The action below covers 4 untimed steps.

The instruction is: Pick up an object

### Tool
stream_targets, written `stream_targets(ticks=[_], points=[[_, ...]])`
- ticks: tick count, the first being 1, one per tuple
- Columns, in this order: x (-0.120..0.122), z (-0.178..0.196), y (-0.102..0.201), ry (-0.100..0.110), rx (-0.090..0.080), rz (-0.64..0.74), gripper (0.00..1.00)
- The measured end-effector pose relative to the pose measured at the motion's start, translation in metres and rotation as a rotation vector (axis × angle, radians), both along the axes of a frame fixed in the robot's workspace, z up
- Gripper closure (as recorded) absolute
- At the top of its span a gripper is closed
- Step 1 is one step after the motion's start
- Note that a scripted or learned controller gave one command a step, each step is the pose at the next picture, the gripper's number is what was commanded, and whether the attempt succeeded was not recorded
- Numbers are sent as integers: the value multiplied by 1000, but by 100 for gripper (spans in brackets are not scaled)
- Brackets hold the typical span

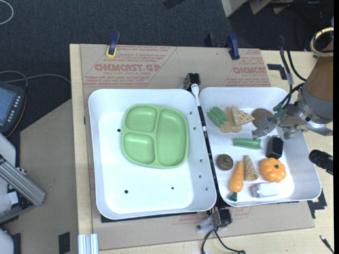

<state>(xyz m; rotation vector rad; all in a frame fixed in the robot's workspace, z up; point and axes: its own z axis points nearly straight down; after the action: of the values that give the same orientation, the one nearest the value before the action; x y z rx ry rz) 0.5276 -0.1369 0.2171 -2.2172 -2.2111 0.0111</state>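
Note:
The right bin (310, 160) holds several toy foods: a green pickle (216, 115), a tan wedge (236, 119), a brown round piece (260, 114), a green bean (246, 143), a dark brown ball (224, 162), a carrot (237, 177), a cone (250, 168), an orange pumpkin (273, 170) and a small white-grey item (263, 191). My gripper (276, 132) hangs low over the right bin's upper right part, just above the pumpkin and right of the green bean. A black block (274, 146) sits right under it; whether it belongs to the gripper or lies loose is unclear.
The left bin (106, 157) holds a light green divided plate (156, 135). A black divider with clips runs between the bins (204, 142). The grey arm (320, 89) comes in over the right bin's far right rim. Cardboard surrounds both bins.

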Motion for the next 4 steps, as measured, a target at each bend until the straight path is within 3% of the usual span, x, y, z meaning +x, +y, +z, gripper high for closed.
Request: stream_targets(ticks=[1, 4], points=[[3, 6, 0, -13, -2, 3, 0], [-5, -135, 8, -7, 0, 2, 0]])
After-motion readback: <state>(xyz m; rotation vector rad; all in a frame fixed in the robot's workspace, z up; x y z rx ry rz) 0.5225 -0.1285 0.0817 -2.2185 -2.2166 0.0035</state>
